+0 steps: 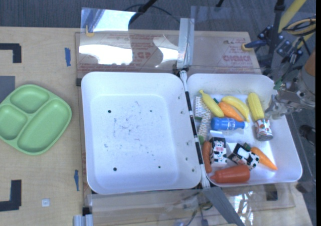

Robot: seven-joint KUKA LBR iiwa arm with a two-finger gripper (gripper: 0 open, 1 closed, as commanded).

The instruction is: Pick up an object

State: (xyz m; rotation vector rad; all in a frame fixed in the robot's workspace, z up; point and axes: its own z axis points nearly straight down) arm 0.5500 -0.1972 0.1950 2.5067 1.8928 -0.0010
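Note:
The right white bin (293,162) holds several toy items. A yellow banana (210,102), an orange carrot (230,111) and a corn cob (256,105) lie at its back. A blue bottle (228,124) lies in the middle, and a small can (263,130) stands to its right. Two black-and-white cow toys (217,151) (246,155), a second carrot (264,158) and a red sausage-like piece (231,174) sit at the front. My gripper (279,105) hangs over the bin's back right rim, just right of the corn and above the can, with nothing seen in it.
The left white bin (95,89) adjoins the right one along a central divider. A green divided plate (32,118) lies on the wooden bench at far left. Clear plastic panels (130,39) stand behind the bins. Tripod legs and cables crowd the back right.

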